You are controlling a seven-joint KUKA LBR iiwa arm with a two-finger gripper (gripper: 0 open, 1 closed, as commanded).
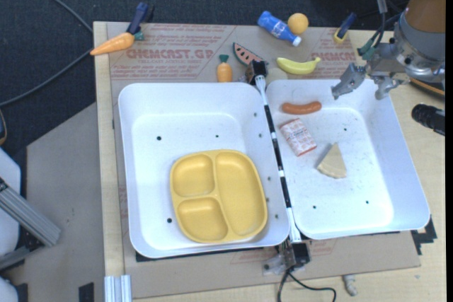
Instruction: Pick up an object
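Three candidates in the right bin (396,173), all below and left of the gripper (365,80) as I see it: sausage (301,107) closest, then the packet (298,136), cheese wedge (332,162) furthest. Gripper hangs over the bin's far right corner, fingers spread wide, nothing between them. I'd take the sausage: it lies well apart from the others. Straddle it across the short axis, centre over its middle, descend straight, close only near the floor.
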